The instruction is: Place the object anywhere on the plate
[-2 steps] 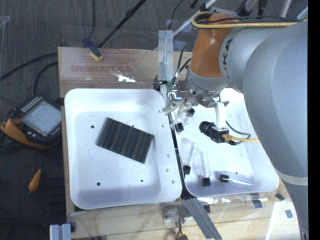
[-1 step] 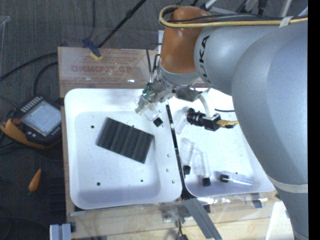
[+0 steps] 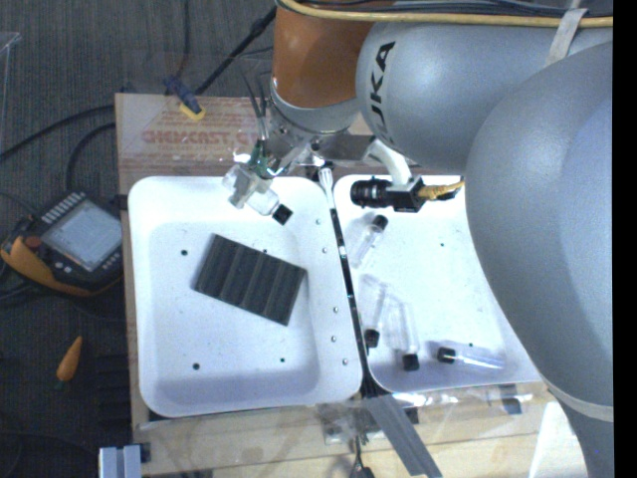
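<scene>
A dark ribbed rectangular plate lies flat at a slant in the middle of the left bin. My gripper hangs over the far part of that bin, above and beyond the plate's far edge. A small clear vial with a black cap sits between its pale fingers, the cap sticking out to the right. The gripper is shut on this vial. The vial is apart from the plate, a short way up-view from it.
The right bin holds several clear vials with black caps, such as one vial near the front and another by the divider. The big grey arm covers the right bin's far side. A handheld pendant lies left of the bench.
</scene>
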Robot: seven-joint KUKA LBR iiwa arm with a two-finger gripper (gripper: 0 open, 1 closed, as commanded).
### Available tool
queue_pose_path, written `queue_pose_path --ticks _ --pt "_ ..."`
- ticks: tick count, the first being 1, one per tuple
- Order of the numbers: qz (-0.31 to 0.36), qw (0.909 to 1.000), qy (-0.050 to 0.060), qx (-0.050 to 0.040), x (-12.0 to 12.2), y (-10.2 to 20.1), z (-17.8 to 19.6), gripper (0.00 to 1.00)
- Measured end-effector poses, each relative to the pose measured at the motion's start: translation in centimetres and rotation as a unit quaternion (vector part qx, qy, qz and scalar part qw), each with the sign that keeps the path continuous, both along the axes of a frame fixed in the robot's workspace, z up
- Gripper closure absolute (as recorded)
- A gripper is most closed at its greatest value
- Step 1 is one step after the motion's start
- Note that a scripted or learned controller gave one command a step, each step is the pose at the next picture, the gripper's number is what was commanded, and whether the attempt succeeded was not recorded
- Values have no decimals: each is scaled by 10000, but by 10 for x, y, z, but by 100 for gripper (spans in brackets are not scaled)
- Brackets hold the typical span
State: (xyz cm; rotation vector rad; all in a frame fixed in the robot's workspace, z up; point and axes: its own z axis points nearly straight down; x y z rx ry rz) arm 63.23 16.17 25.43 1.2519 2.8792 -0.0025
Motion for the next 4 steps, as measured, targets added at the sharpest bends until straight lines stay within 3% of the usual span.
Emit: queue_pose_path --ticks 1,2,3,4 --pt "943 9955 -17 -8 23 32 49 100" --pt "2615 9652 -8 1 1 71 115 100" --pt "3038 9527 -8 -9 -31 69 180 100" --pt "4311 9023 11 6 -77 71 42 100"
